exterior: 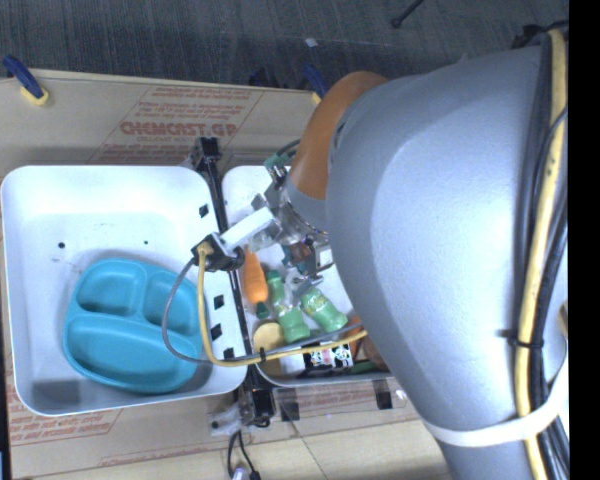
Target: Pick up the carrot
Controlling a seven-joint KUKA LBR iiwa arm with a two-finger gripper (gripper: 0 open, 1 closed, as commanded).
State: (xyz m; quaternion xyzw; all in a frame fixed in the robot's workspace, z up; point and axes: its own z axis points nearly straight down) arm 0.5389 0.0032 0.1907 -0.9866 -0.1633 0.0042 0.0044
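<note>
carrot (253, 278) lies just left of the jaws (298, 258).

Left bin (40, 208): upper half open, blue tray (130, 328) fills the lower part.
Right bin (242, 180): crowded; arm (450, 248) covers most of it.

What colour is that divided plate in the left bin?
Light blue: the moulded plastic divided plate, seen in the camera view.
</note>
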